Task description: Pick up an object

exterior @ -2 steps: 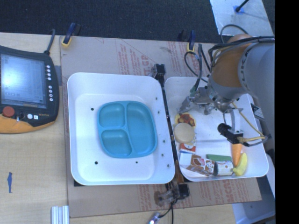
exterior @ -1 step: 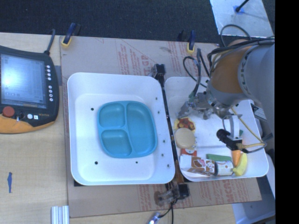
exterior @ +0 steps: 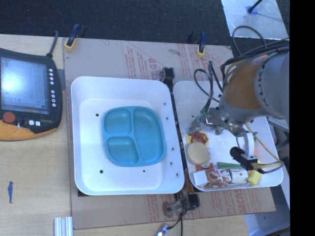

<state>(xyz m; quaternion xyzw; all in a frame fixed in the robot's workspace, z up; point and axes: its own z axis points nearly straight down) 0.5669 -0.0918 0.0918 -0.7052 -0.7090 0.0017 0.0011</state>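
Reaching in from the right, arm (exterior: 256, 85) bent low over the right bin (exterior: 184, 95), orange band above the wrist facing the camera. Gripper (exterior: 203, 125) down at the bin's left-middle, just above a small red and yellow item (exterior: 198, 138); can't tell whether spread or pressed together, and nothing seen pinched. Candidate things all in the right bin: tan round disc (exterior: 198, 154) just near of the red and yellow item, flat pack with a red label (exterior: 216, 176) along the near wall, green stick (exterior: 229, 165) lying on top of it, yellow piece (exterior: 254, 179) at the near right corner. Black cable end (exterior: 239, 156) hanging over the bin's right half. Left bin (exterior: 83, 132) holding a blue divided plate (exterior: 134, 135), three compartments, lying flat at the middle. Control pendant (exterior: 27, 100) far left on the bench, well apart from both bins.
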